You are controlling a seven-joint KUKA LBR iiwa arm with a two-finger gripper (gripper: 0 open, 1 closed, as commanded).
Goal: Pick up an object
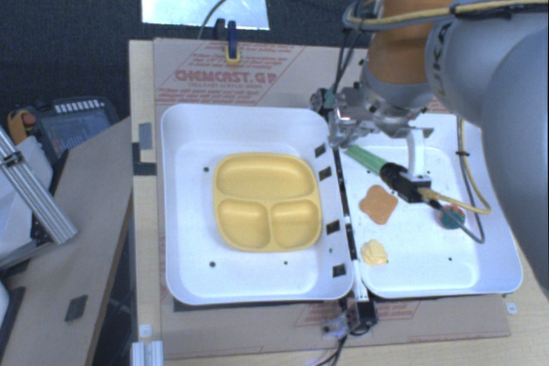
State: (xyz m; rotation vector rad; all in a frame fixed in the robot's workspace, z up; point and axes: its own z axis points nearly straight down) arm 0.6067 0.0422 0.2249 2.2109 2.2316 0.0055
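Note:
My gripper (343,131) hangs low over the far left corner of the right bin (489,270), close to the wall between the two bins. A green stick-like thing (367,157) lies just to its right, partly under the wrist. In front of the gripper lies an orange-brown flat piece (377,205). A small pale yellow lump (374,252) sits nearer the front. A small teal object (452,217) rests toward the right side. I see nothing held in the gripper.
The left bin (184,184) holds a yellow divided plate (264,201) in its middle. The grey arm and orange band cover the far right of the right bin. Cardboard lies under both bins.

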